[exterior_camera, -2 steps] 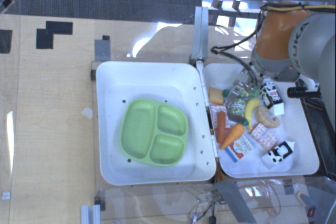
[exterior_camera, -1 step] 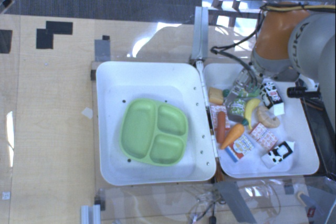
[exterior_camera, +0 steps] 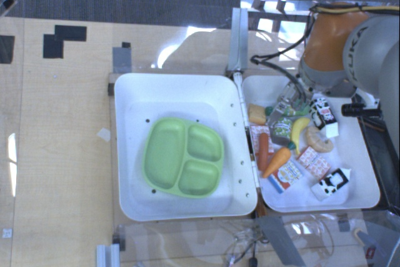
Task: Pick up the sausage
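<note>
The sausage (exterior_camera: 263, 147) is a short reddish-brown stick lying upright along the left side of the right bin (exterior_camera: 362, 197), right beside an orange carrot (exterior_camera: 277, 161). My gripper (exterior_camera: 289, 99) hangs over the back of that bin, above a green packet (exterior_camera: 282, 122). It is up and to the right of the sausage and apart from it. The grey arm with its orange band (exterior_camera: 328, 40) reaches in from the upper right.
The right bin is crowded: a yellow banana (exterior_camera: 300, 129), a donut (exterior_camera: 320, 141), two cow-patterned cartons (exterior_camera: 323, 114) (exterior_camera: 331, 183), a red-and-white box (exterior_camera: 313, 163) and a bun (exterior_camera: 257, 114). The left bin (exterior_camera: 131, 97) holds a green divided plate (exterior_camera: 184, 157).
</note>
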Controlling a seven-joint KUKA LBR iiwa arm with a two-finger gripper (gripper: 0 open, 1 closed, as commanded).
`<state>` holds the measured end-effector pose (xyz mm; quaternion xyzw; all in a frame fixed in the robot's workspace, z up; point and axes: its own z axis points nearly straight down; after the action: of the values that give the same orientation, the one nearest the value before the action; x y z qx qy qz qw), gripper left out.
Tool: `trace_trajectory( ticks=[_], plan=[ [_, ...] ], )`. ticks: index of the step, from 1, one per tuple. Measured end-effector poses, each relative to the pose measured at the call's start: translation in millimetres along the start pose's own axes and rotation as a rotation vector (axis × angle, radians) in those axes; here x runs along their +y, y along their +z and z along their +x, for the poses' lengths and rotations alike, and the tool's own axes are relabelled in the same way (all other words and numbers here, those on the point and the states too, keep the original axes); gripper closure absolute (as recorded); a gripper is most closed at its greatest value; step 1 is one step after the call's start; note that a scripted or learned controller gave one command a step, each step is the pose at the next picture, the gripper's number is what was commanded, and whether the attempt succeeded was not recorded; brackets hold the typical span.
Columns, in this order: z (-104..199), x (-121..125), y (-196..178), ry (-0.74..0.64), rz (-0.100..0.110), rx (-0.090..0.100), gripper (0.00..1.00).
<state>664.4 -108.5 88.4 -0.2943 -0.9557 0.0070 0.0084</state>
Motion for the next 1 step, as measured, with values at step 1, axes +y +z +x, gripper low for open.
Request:
trace_trajectory(
  ticks=[1],
  plan=[
    [56.7,-27.7,-1.9,-0.461,-0.021,-0.033,0.0]
  ],
)
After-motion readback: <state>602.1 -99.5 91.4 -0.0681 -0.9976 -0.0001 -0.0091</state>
